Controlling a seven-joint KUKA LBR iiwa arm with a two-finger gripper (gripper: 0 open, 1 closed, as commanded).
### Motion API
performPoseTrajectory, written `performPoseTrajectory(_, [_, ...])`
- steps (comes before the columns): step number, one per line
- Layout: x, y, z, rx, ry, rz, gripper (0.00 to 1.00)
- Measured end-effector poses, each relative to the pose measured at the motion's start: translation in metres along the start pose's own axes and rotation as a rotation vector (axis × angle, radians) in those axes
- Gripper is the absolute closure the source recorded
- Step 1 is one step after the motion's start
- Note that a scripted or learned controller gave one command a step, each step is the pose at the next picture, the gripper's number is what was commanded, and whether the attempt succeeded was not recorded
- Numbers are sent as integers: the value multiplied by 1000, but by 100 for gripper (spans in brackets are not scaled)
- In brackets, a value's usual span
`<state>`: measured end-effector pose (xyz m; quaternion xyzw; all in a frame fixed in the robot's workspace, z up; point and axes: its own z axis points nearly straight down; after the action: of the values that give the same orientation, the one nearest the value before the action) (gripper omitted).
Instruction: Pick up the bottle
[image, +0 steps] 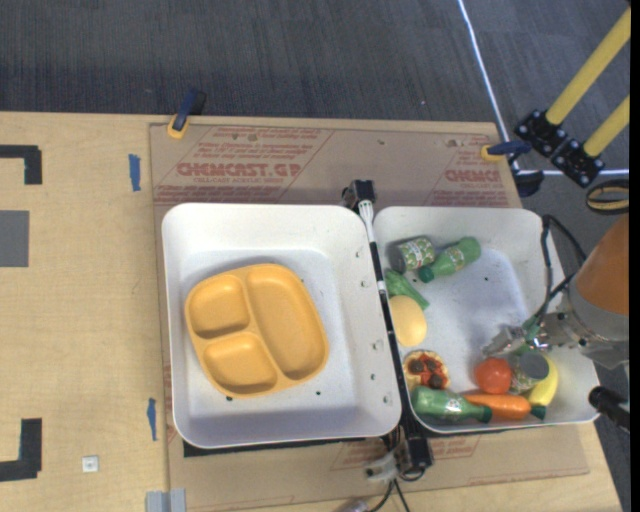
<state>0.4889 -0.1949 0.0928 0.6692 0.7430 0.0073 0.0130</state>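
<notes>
From the right bin's (500, 290) front wall backward: a green bottle (447, 404) lies on its side against that wall, touching a carrot (498, 406) stretched out just right of it. Behind the carrot sits a red tomato (493, 375), with a yellow banana (544, 383) curled at its right. My gripper (518, 340) hangs low over the bin just behind the tomato, metal fingers splayed apart with nothing between them; my orange band (610, 275) shows at the frame's right. Left of the tomato, by the bin's left wall, rest a small pizza-like toy (426, 368) and, behind it, a pale lemon-shaped piece (407, 320). At the bin's back lie a second green bottle (451, 258) and a dark can (413, 251), labels too small to read. The left bin (200, 240) holds a yellow divided plate (257, 327). Beyond both bins, red print on the cardboard sheet (330, 150) reads "CHEMCAST GP".
</notes>
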Motion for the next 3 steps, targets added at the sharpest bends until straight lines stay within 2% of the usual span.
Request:
performPoseTrajectory(1, [-7,2,-14,-11,-18,5,100])
performPoseTrajectory(2, [24,1,-121,26,9,4,100])
performPoseTrajectory(3, [44,-3,-58,25,15,-385,100])
